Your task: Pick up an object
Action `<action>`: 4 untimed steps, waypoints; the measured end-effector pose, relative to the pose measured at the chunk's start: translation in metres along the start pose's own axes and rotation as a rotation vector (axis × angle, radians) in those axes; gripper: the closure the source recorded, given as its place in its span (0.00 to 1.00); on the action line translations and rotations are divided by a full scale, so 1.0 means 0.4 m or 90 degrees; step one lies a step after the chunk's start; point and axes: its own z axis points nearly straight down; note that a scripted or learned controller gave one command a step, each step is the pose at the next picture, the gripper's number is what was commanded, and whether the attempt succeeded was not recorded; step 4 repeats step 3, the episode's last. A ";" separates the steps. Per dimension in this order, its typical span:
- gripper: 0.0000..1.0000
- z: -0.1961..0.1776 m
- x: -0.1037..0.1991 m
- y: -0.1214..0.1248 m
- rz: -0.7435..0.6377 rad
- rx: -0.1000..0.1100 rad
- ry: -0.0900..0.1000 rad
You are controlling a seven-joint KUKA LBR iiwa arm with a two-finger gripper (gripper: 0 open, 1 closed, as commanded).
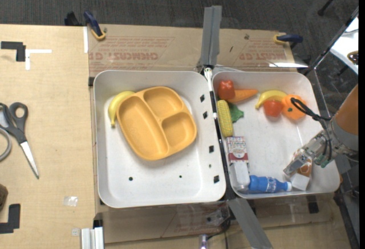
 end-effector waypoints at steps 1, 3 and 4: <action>1.00 -0.032 -0.010 0.012 -0.002 -0.006 -0.010; 0.00 0.004 0.117 0.205 0.142 0.001 0.002; 0.00 0.004 0.117 0.205 0.142 0.001 0.002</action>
